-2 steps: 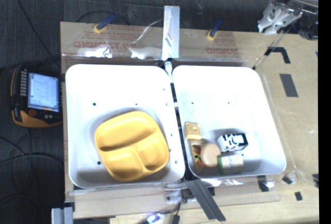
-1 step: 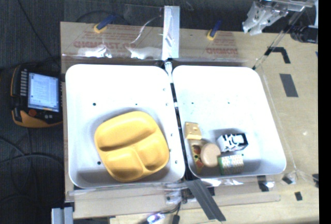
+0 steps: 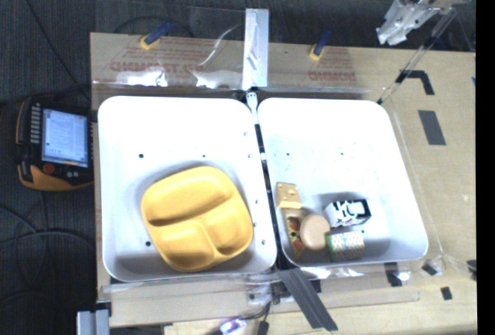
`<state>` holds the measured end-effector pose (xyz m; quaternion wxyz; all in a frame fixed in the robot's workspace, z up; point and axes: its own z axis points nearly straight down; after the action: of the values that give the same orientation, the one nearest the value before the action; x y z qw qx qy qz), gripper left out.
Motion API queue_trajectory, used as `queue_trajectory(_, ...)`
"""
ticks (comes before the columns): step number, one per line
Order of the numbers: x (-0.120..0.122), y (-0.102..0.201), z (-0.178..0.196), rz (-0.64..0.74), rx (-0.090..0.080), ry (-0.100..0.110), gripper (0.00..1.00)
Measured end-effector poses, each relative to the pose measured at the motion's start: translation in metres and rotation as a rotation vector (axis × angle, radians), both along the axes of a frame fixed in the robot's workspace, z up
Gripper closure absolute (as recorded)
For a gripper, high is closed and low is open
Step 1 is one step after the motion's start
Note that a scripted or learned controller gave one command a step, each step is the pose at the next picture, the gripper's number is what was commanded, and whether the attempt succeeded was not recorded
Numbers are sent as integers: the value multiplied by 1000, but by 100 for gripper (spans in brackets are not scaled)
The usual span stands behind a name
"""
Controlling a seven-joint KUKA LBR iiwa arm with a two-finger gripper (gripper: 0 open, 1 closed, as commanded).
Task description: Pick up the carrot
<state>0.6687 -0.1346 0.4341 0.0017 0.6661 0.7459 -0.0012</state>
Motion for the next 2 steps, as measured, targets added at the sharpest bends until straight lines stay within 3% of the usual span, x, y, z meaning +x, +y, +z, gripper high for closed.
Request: queue_trajectory(2, 0, 101, -9, 257, 2, 2, 100)
